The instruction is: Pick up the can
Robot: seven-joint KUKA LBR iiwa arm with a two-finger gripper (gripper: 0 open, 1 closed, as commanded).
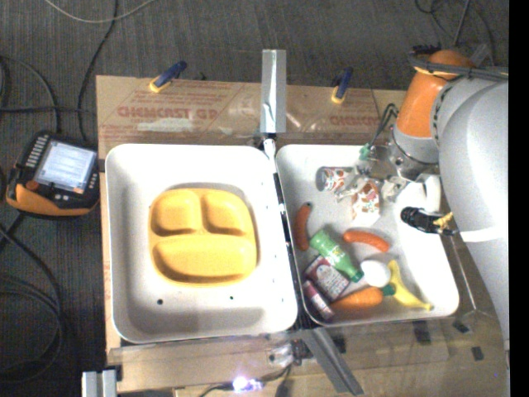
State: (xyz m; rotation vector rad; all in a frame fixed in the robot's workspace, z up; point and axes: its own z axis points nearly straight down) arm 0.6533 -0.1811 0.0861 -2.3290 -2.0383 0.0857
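A small red-and-white can point(334, 178) lies on its side near the back of the right bin point(446, 300). My gripper point(377, 167) hangs over the back right part of that bin, just right of the can and above a red-and-white crumpled packet point(366, 198). Nothing is visibly held. The grey arm with its orange band point(420, 102) comes in from the right and hides the bin's back right corner.
The right bin also holds a red sausage point(303, 226), a green bottle point(335, 253), an orange sausage point(366, 240), a white egg point(374, 272), a banana point(407, 289), a carrot point(357, 301) and a dark packet point(325, 280). A yellow divided plate point(204, 232) lies in the left bin point(124, 180).
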